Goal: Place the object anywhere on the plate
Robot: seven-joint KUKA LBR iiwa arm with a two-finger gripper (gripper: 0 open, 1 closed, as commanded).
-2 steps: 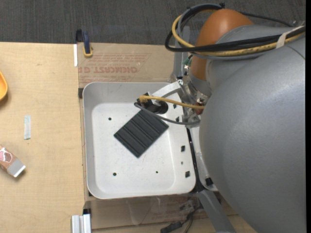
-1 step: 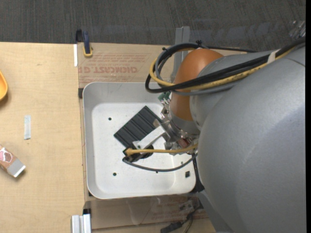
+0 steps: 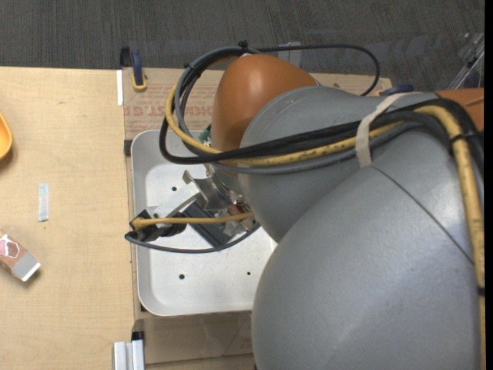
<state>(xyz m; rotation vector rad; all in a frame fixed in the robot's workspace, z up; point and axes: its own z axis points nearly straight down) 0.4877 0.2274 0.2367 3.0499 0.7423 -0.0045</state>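
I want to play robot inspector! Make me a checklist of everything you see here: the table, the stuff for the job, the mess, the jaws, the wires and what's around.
Surface: a tan wooden bench bears a shallow white bin, partly covered by the arm.
Job's things: no plate or object to place can be made out; the arm blocks much of the bin.
Clutter: an orange item at the left edge, a small grey strip, and a red and white packet on the bench.
Jaws: the gripper sits low over the bin; its state is unclear.
Cables: black and yellow cables loop round the arm.
Surroundings: dark carpet behind, cardboard beyond the bin.
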